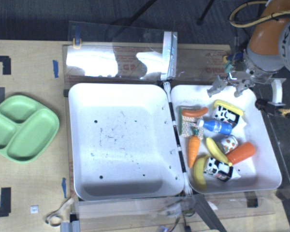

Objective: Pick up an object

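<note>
The gripper (230,84) hovers over the far rim of the right bin (270,175), its fingers (216,88) spread wide with nothing between them. Every candidate lies in that bin, crowded together: a carrot (194,150), a banana (199,172), a blue bottle (216,126), a yellow-topped carton (227,111), an orange cone-shaped piece (241,152) and a black-and-white box (217,169). The left bin (82,100) offers nothing to take.

To do this well, I would pick something at the edge of the pile with free flanks. The carrot looks best: slim, tapered, lying along the bin's left wall, so the fingers can straddle its narrow width. Come straight down, centred on its thicker half, and close across the short axis.

The toys look like smooth, glossy plastic, likely slippery; rounded shapes such as the bottle may roll out of a pinch. The cartons have flat faces but sit wedged among neighbours. The bins are shallow, white and hard, on a pale wooden table (29,187)
</note>
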### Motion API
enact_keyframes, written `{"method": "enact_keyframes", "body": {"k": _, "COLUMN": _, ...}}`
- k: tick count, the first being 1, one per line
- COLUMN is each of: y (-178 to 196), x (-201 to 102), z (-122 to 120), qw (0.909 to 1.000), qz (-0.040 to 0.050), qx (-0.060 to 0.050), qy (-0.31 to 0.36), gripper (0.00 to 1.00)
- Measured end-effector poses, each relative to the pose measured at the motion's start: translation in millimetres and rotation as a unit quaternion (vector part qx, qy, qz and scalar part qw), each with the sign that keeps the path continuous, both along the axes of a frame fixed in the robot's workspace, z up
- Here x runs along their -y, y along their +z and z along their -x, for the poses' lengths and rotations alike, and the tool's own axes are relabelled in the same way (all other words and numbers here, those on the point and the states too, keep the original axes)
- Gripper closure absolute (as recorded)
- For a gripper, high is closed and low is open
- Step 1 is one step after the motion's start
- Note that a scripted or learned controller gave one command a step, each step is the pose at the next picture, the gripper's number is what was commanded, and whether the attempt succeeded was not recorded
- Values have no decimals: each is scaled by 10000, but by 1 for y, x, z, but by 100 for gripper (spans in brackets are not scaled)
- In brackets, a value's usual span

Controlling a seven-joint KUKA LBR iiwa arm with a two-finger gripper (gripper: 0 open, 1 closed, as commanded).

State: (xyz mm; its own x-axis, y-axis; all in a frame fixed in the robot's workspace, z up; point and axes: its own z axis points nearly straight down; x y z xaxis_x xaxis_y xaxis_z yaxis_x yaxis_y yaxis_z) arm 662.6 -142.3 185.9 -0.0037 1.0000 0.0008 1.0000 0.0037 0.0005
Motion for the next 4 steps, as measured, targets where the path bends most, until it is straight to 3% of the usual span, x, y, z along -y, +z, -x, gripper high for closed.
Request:
{"method": "enact_keyframes", "body": {"k": 1, "y": -68, "x": 34, "z": 44, "qw": 9999, "qz": 20, "qx": 90, "qy": -133, "gripper": 0}}
{"method": "enact_keyframes", "body": {"k": 2, "y": -94, "x": 60, "z": -7, "qw": 9997, "qz": -68, "qx": -29, "qy": 214, "gripper": 0}}
{"method": "enact_keyframes", "body": {"k": 3, "y": -85, "x": 61, "z": -10, "qw": 9997, "qz": 5, "qx": 43, "qy": 230, "gripper": 100}}
{"method": "enact_keyframes", "body": {"k": 4, "y": -2, "x": 2, "z": -6, "qw": 9984, "qz": 10, "qx": 16, "qy": 567, "gripper": 100}}
